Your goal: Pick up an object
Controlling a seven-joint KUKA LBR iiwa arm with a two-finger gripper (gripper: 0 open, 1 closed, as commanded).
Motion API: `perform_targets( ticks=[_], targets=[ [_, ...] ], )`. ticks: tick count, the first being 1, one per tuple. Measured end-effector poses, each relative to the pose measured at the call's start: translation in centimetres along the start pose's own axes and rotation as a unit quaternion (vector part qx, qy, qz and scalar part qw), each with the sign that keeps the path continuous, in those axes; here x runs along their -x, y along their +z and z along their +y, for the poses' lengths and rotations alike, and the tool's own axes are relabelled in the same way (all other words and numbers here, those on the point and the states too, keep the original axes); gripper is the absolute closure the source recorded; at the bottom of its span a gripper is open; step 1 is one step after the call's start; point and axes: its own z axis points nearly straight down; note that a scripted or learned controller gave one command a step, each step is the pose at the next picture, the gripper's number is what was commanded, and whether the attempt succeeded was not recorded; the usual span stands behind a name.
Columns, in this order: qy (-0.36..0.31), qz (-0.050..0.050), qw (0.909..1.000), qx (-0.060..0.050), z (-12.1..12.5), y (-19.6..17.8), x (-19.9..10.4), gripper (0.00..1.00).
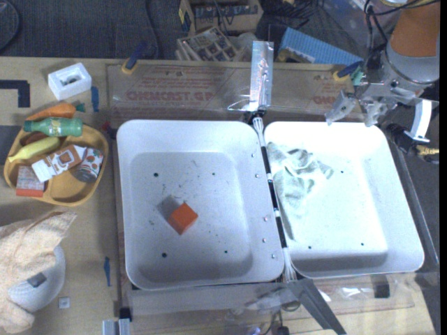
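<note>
Arm cut off at the top right corner. Hand [355, 112] open, empty, above right bin's [401, 250] far edge; cloth [297, 176] untouched.

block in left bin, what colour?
Orange block, with a grey shadowed side; clear in the camera view.

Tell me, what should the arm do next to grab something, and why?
Probably swing down-left toward the crumpled cloth in the right bin. The gripper hangs above that bin's far rim holding nothing, and the cloth is nearer than the orange block.

Arm [418, 26] — cropped at top edge
</note>
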Motion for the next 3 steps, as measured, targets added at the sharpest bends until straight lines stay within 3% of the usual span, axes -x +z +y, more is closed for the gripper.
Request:
perform_targets(
  ticks=[1,2,3],
  targets=[
    [-0.084,-0.001,0.9965,0.002,-2.0,14.2,-4.7,0.00],
    [-0.028,-0.001,0.9996,0.002,-2.5,6.7,-0.8,0.00],
    [0.050,0.000,0.9988,-0.001,-6.7,6.0,2.6,0.00]
  ],
)
